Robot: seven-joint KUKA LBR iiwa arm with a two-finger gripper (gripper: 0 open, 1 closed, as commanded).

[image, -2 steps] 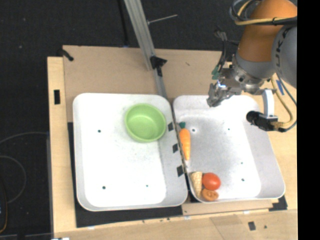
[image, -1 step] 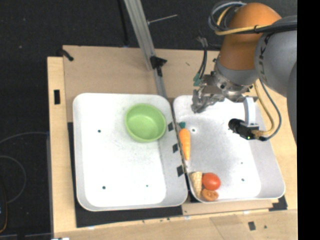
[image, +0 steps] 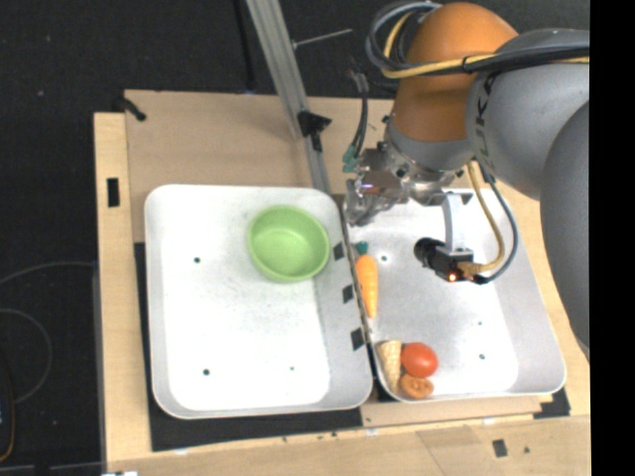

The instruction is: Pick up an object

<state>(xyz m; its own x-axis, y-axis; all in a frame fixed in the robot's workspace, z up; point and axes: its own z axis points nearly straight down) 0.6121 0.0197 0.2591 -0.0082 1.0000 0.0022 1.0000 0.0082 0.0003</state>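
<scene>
Seemingly aiming for the carrot (image: 366,284), the gripper (image: 363,206) hangs just beyond its far tip, at the right bin's (image: 516,365) far-left corner; its grip state cannot be told.

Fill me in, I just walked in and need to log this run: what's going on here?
A grey KUKA arm with an orange band reaches in from the right, its gripper hovering over the top-left corner of the right bin, above a carrot lying along that bin's left wall. A tomato and some other small food pieces sit at the bin's bottom-left corner. A green bowl stands in the left bin. Nothing appears to be held yet.
</scene>
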